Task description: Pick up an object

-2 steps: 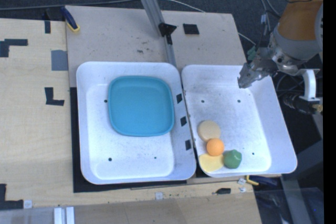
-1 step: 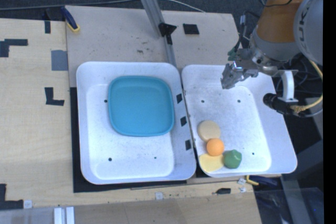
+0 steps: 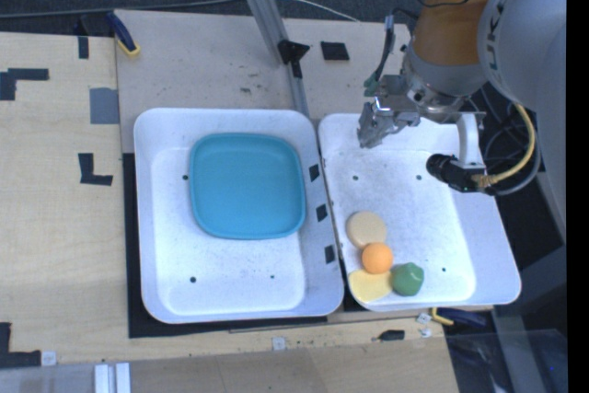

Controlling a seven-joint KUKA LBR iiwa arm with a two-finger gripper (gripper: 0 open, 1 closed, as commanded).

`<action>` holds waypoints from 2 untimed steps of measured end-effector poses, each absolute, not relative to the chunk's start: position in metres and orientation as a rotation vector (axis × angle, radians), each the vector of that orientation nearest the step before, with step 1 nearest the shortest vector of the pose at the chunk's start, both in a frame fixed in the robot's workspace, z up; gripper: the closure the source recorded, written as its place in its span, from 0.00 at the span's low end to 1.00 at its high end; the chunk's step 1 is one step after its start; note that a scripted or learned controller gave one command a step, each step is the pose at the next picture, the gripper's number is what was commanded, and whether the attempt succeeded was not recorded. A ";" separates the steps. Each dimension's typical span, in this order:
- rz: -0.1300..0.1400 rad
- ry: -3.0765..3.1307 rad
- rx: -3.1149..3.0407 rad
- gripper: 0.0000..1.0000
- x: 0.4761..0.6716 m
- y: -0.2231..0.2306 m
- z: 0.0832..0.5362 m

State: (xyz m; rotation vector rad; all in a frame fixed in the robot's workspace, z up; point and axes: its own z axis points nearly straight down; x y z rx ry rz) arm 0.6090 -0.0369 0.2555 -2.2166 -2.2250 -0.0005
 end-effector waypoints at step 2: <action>0.000 -2.225 -2.216 1.00 0.617 0.065 0.259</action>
